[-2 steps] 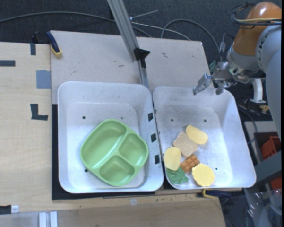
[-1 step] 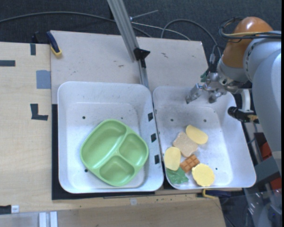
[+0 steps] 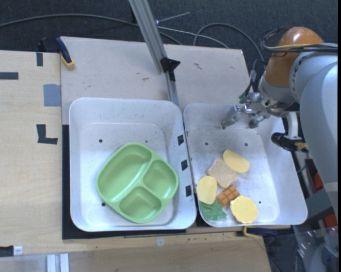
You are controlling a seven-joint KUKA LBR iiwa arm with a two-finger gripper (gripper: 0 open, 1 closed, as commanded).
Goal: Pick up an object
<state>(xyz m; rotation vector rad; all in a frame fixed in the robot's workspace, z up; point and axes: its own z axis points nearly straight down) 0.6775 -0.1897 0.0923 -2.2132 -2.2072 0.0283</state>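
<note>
Your gripper hovers over the far end of the right bin, but you cannot tell how wide its fingers are set. Below the fingers, toward the near end, lie the food pieces. Left of them, a green divided plate fills the left bin.

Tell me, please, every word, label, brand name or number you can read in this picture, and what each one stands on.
No readable text anywhere.
The green divided plate and the toy food pieces are plain.
The grey and dark tape patches on the bench carry no writing.
A small white tag at the bench's lower left edge is too small to read.
</note>
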